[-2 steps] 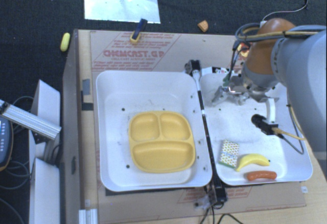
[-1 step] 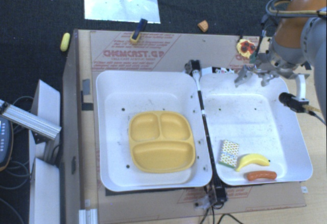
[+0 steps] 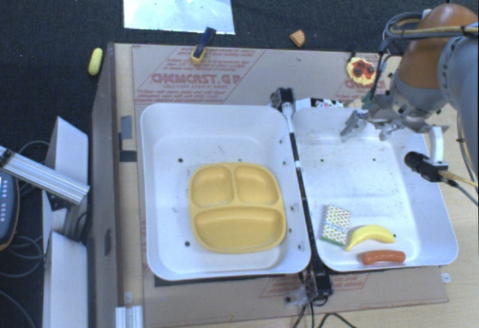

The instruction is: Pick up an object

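**Over the right bin's far end: arm hovering, nothing gripped**

Over the far end of the right bin (image 3: 430, 203) the gripper (image 3: 368, 130) is hanging, its two fingers splaying apart, one toward the bins' shared divider and one toward the outer wall. Nothing is sitting between the fingers (image 3: 350, 129); white bin floor is showing in the gap. The grey arm with its orange band (image 3: 447, 18) is reaching in from the right.

Pickable objects are lying at the near end of the same bin, well apart from the gripper:
- a small patterned packet (image 3: 336, 223), green and white, lying flat, tilted slightly;
- a yellow banana (image 3: 370, 235), just beside the packet, curving toward the near wall;
- a red sausage-shaped piece (image 3: 384, 257), just below the banana, close against the near rim.

The left bin (image 3: 161, 169) is holding a yellow divided plate (image 3: 236, 207) with three compartments, sitting roughly centred.

Outside the bins, a round red-and-yellow item (image 3: 361, 70) is resting on the bench board near the arm, a small orange piece (image 3: 298, 38) is lying on the dark floor beyond, and a yellow object (image 3: 95, 61) is lying at the board's far left corner.
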`<state>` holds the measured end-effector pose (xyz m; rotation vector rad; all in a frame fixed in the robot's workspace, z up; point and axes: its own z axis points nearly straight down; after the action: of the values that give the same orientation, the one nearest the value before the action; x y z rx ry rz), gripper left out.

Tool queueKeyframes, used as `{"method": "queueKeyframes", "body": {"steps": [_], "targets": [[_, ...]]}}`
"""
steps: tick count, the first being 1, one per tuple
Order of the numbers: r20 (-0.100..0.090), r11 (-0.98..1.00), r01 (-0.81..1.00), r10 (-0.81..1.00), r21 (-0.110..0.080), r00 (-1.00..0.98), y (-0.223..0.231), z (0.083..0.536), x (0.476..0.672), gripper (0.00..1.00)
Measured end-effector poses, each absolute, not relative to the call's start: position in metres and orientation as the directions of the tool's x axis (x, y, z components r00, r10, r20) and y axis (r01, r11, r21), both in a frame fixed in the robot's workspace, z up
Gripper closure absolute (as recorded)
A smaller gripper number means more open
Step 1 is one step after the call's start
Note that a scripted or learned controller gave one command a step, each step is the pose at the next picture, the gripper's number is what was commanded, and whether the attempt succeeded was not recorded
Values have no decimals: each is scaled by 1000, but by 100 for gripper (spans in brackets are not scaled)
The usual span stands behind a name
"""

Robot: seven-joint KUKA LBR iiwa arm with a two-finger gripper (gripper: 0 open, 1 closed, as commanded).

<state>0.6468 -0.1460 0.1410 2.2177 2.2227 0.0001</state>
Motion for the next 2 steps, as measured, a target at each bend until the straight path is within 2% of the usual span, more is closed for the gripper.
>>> {"method": "queueKeyframes", "body": {"steps": [1, 2], "targets": [[-2, 2, 1000, 1000, 3, -2, -186, 148, 669, 0], [0, 2, 1000, 1000, 0, -2, -174, 84, 641, 0]]}}
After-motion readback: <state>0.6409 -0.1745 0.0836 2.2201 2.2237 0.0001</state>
